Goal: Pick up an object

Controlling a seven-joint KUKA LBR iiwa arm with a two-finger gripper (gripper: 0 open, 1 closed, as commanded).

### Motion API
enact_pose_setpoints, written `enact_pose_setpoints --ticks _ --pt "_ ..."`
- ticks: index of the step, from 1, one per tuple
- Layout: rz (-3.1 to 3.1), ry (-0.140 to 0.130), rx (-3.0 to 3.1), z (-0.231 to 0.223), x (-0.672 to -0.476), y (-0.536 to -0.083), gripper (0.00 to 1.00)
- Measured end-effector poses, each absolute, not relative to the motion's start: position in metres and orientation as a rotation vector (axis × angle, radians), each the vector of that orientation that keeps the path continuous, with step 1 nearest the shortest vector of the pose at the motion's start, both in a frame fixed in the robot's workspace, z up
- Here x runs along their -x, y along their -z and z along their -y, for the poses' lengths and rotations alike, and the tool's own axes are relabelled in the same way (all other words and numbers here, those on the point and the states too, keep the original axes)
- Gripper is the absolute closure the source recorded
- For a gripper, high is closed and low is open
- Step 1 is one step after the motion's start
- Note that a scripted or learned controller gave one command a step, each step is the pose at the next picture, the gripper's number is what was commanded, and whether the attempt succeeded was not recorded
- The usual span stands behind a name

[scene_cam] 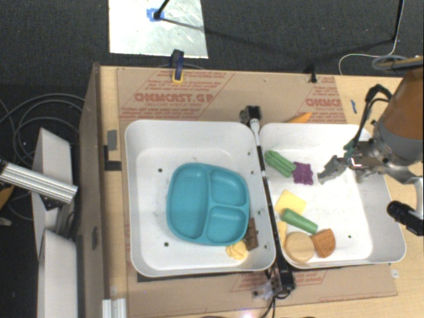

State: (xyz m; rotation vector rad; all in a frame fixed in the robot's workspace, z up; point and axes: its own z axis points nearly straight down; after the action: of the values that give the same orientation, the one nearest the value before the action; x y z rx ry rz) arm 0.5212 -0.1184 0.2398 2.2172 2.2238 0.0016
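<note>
The gripper (329,171) hovers over the right bin (371,244); whether it is open or closed I cannot tell. The purple toy (303,172) lies just beside it, touching the green piece (279,163). I'd drop straight onto the purple toy, clear of its neighbour. The blue tray (207,204) sits well apart.

**Things We Can't See Well**

The arm (405,121) is cut off by the right edge. The gripper (330,171) is blurry, so its fingers are hard to make out. A small brown thing (252,234) and a yellow thing (237,250) hide partly under the blue plate (207,203). The orange thing (300,118) peeks from behind the right bin (381,204).
</note>
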Motion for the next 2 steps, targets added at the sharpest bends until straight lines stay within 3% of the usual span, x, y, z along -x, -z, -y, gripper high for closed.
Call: enact_pose_setpoints --ticks 1,2 --pt "-2.231 0.005 -2.218 0.123 -0.583 -0.126 0.00" --pt "-2.229 0.001 -2.216 0.113 -0.597 -0.082 0.00"
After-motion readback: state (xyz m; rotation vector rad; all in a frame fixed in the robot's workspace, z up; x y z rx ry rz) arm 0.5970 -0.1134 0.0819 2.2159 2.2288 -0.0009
